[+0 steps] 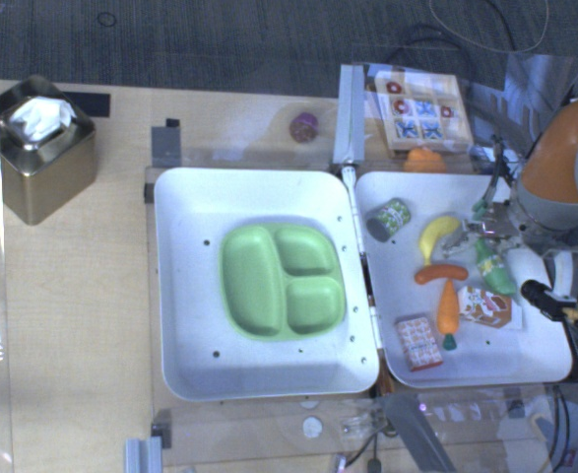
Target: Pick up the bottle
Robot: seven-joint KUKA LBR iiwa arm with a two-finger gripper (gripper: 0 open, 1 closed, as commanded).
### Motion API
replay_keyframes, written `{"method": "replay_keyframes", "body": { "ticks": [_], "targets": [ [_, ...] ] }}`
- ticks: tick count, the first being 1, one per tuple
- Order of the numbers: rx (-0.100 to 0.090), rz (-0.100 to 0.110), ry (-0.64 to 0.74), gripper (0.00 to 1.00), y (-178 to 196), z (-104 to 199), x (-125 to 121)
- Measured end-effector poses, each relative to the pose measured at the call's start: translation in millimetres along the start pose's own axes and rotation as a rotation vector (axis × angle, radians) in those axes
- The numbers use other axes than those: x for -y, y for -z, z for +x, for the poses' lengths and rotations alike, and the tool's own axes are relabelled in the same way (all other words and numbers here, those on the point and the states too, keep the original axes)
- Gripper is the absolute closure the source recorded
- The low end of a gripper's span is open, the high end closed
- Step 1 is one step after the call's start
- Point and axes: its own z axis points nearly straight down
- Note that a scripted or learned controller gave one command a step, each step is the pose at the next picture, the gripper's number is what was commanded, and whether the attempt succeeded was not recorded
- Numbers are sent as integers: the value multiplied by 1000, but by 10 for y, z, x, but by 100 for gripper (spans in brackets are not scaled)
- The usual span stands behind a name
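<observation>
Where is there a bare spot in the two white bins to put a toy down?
The left bin has bare white all round the green divided plate. The right bin is crowded in the middle: can, banana, sausage, carrot, green bottle. Its bare patches are the near right corner and the strip below the can.

Arm (564,166): rounded orange band above a grey wrist segment; metallic gripper (487,227) hardware; black cable alongside.

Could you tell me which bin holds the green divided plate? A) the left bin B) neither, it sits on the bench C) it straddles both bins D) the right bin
A: the green divided plate lies in the middle of the left bin; the food items, such as the banana, are in the right bin.
</observation>
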Motion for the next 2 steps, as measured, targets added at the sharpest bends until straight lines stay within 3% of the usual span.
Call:
{"method": "replay_keyframes", "body": {
  "ticks": [1,2],
  "targets": [
    [2,-10,2,100,142,5,-33],
    [-1,-1,62,100,1532,578,-189]
  ]
}}
